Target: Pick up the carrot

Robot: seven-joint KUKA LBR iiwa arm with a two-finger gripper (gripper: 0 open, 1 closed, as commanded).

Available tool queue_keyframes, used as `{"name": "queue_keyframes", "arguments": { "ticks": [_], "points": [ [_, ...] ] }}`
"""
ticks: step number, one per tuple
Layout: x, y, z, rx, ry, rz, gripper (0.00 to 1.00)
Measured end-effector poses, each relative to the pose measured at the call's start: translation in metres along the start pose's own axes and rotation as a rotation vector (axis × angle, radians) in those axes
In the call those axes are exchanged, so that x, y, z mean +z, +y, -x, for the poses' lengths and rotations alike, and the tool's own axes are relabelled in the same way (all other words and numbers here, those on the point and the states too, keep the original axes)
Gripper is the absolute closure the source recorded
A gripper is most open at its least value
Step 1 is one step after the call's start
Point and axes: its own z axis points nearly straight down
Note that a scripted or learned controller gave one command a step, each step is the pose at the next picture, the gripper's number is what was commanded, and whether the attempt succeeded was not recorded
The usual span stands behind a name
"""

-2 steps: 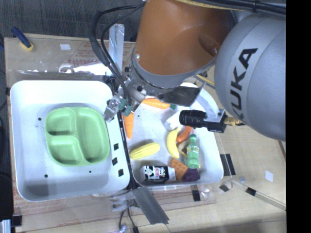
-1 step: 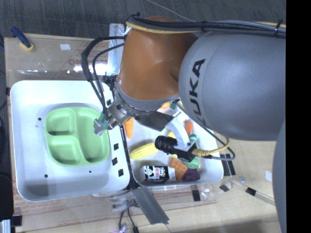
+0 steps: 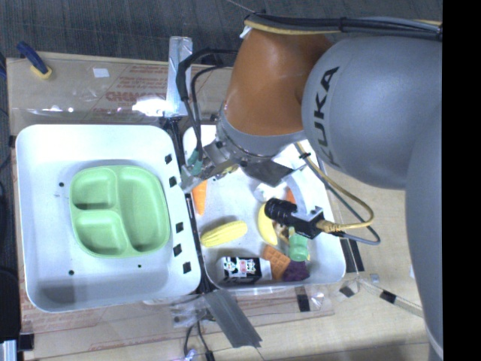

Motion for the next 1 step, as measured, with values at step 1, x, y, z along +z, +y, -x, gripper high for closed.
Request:
{"name": "queue_keyframes", "arguments": {
  "ticks": [1],
  "points": [
    [0.0423, -0.0626, 0.0376, 0.044, 0.001, -0.001, 1.00]
  ]
}}
